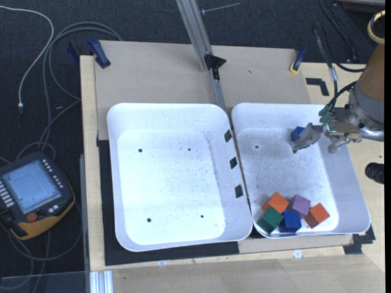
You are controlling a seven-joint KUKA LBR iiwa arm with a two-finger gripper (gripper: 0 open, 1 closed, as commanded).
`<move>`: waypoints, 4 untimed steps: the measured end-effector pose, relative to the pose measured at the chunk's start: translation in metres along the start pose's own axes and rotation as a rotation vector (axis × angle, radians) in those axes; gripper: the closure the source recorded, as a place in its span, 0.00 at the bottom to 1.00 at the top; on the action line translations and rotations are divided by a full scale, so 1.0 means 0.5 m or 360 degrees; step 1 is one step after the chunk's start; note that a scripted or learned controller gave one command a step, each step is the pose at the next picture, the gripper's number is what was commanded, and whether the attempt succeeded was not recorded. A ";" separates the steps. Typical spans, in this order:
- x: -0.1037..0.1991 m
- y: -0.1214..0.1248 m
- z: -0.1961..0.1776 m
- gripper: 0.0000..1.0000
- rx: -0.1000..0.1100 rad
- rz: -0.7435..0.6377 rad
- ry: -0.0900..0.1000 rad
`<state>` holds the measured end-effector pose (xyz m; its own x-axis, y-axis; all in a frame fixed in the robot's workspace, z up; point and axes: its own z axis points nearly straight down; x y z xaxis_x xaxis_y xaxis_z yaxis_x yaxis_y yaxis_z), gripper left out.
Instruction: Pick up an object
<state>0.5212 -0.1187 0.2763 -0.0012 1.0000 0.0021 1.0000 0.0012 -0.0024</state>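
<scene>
A small blue block (297, 133) sits at the tip of the tool (303, 139), raised above the floor of the right bin (342, 163) — it looks pinched between the fingers, though the grip itself is too small to see clearly. The tool reaches in from the right, its grey wrist (348, 127) just behind it over the bin's right wall.

Well below the tool, in the near corner of the same bin, lies a tight cluster of blocks: an orange one (278, 202), a purple one (300, 204), a second orange one (318, 214), a green one (268, 219) and a blue one (291, 220), all touching or nearly so.

To the tool's left, across the shared edge, is the left bin (122, 121). Both bins rest on the worktop (153, 72). Far to the left of the tool, off the worktop, a teach pendant (33, 194) lies on the dark floor (36, 72) beside loose cables (36, 54).
</scene>
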 end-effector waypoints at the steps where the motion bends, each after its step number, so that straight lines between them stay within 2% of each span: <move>1: -0.039 0.007 -0.091 0.00 -0.0015 0.0003 -0.0007; 2: -0.175 0.128 0.093 0.00 0.0002 0.0006 -0.0005; 3: -0.198 0.248 0.339 0.00 0.0000 -0.0002 -0.0003; 4: -0.199 0.252 0.305 1.00 -0.0013 -0.0004 -0.0009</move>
<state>0.6467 -0.2176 0.1235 -0.0034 1.0000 -0.0035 1.0000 0.0034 0.0059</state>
